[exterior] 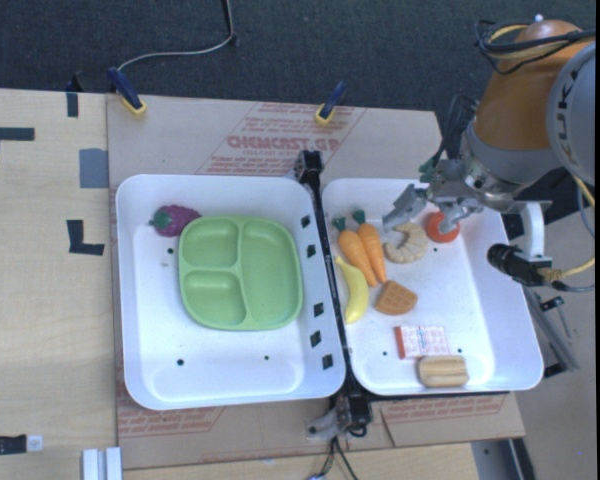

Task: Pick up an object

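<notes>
The end effector (pixel 432 208) partly covers a red object (pixel 443 229) and a pale round piece (pixel 406 245).

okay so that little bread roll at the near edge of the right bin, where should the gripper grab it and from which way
Probably from straight above, fingers closing across the short width of the bread roll at its middle. It lies flat with its long axis left to right. The bin wall runs close along its near side and the red-and-white packet lies just behind, so side approaches look cramped.

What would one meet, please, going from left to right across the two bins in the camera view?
Purple grapes → green divided plate → banana → red-and-white packet → bread roll
</notes>
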Robot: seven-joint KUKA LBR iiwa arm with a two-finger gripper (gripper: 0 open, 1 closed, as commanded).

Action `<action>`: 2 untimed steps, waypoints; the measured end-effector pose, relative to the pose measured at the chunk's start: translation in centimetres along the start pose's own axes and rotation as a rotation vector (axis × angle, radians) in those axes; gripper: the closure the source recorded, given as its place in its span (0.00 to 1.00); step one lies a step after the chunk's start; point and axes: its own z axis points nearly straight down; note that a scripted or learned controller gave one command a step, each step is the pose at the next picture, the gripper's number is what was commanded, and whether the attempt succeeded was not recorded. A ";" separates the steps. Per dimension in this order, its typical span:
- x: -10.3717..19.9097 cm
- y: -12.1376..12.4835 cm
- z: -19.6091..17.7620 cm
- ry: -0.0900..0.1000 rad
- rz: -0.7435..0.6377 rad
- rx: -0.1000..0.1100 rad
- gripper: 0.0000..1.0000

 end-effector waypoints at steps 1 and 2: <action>3.7 4.6 5.4 -0.001 0.000 0.001 0.00; -0.7 6.2 15.2 -0.002 0.001 -0.005 0.00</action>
